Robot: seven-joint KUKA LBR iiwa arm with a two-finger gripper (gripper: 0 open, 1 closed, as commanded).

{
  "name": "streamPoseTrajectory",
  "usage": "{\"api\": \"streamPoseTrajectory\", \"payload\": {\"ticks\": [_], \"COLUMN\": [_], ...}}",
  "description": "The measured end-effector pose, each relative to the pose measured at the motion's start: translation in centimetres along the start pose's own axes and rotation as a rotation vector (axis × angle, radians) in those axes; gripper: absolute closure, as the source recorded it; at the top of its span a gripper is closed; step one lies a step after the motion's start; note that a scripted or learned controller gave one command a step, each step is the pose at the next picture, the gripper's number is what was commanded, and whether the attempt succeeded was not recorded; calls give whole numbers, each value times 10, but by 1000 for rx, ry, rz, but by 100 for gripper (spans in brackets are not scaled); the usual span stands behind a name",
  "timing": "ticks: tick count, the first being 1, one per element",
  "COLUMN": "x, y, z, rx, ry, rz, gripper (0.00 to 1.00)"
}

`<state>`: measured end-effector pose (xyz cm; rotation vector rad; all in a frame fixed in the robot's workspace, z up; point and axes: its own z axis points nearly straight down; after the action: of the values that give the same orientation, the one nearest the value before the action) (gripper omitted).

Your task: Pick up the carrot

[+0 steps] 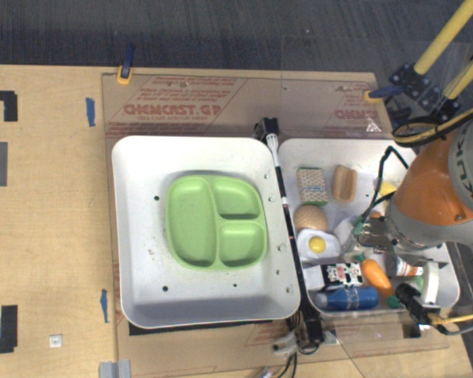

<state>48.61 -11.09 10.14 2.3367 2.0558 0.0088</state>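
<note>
The orange carrot (pixel 376 276) lies tilted in the right bin (pixel 449 298), near its front edge, between a black-and-white pack (pixel 343 274) and a small red-and-white bottle (pixel 410 272). My gripper (pixel 370 250) hangs just above the carrot's upper end, below the grey wrist and its orange band (pixel 430 189). The wrist hides the gripper's tips, so I cannot see whether anything is gripped.
The right bin also holds a blue can (pixel 348 299), a fried egg (pixel 317 245), a brown egg (pixel 310 216), a cracker (pixel 311 184), a bread roll (pixel 344 183) and a yellow piece (pixel 387 191). A green divided plate (pixel 217 220) sits in the left bin (pixel 138 179).
</note>
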Motion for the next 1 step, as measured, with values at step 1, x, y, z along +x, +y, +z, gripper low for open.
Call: {"api": "streamPoseTrajectory", "payload": {"ticks": [1], "x": [0], "y": [0], "z": [0], "rx": [1], "ry": [0], "rz": [1], "gripper": [0]}}
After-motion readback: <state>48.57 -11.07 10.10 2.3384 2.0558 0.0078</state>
